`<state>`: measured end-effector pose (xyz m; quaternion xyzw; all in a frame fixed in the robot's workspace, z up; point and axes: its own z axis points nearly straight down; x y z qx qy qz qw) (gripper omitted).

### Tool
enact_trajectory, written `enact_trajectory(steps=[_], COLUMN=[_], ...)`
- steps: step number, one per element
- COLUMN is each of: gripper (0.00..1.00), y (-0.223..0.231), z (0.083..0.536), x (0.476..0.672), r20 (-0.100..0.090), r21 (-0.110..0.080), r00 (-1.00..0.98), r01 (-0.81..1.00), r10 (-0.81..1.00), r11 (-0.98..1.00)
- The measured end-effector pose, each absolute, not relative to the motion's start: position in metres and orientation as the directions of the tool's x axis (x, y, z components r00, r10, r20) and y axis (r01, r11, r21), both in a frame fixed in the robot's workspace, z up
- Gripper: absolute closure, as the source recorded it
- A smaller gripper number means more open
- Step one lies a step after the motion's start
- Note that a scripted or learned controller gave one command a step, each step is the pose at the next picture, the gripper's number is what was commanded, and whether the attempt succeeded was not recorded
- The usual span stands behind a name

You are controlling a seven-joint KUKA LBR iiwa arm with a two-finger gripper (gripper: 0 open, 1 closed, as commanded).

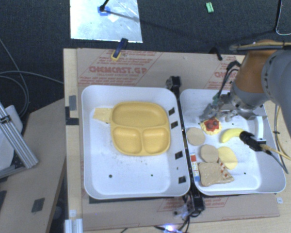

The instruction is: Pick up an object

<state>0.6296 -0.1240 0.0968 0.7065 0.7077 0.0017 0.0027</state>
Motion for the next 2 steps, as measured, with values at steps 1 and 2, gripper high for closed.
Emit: enact_trajectory(steps=[1, 2], gripper=[0.0, 1.0], y=[-0.162, -0.16], z=[0.086, 0.099], x=[0.627, 0.629], r20=[0.0, -0.001], r21=[0.005, 0.011], r00=[0.001, -0.002], r01=[1.0, 1.0], r10=[1.0, 1.0], r11=[-0.001, 0.002])
